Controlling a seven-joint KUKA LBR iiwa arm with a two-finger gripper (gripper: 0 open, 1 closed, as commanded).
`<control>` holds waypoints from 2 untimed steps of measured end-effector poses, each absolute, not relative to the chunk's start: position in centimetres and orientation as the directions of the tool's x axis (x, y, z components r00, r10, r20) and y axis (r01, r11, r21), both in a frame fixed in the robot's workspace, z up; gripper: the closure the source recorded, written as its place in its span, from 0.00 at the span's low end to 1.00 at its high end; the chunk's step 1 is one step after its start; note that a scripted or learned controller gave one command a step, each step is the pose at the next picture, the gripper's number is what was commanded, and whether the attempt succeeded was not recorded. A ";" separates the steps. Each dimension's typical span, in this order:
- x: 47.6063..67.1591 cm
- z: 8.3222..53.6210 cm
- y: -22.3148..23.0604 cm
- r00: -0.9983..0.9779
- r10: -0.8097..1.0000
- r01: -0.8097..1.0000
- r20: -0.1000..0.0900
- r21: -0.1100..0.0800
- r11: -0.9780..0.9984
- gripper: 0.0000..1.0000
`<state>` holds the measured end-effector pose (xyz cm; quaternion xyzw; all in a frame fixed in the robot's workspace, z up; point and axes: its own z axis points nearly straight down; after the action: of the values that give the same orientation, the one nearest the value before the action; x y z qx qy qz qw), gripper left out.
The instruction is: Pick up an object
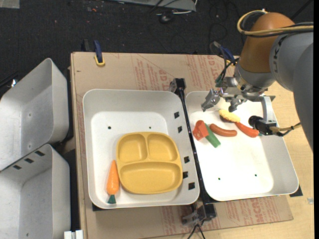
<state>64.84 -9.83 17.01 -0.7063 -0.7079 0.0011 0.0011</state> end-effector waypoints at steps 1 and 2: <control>64.3 12.6 -9.5 0.000 1.000 1.000 0.000 -0.004 0.000 0.00; 64.4 13.9 -9.5 0.001 1.000 1.000 -0.001 0.001 -0.001 1.00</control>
<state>64.44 -9.55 13.86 -0.7074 -0.7068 -0.0002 -0.0008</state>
